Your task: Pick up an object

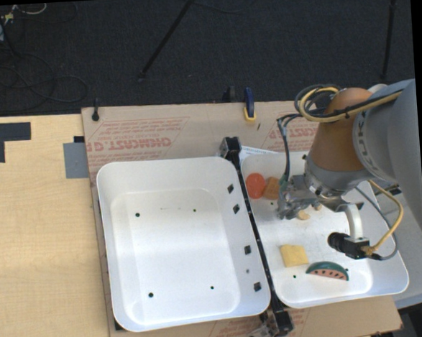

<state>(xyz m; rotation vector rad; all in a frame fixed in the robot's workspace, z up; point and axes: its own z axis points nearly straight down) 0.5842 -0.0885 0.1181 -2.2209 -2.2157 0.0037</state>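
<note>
White plastic, the left bin (120,206) lies on the brown cardboard sheet (158,135) that covers this end of my desk (36,241). A black divider (245,226) with clips runs between it and the right bin (391,277). Just past that divider, near the right bin's far edge, sits an orange ball (254,184) with a tan piece (271,189) touching it. Nearer the front lies a yellow block (294,255), and beside it a watermelon-slice toy (327,271), red with a green rind. My hand (297,207) is low in the right bin, just right of the ball; whether it is spread or pressed together I cannot tell.
</note>
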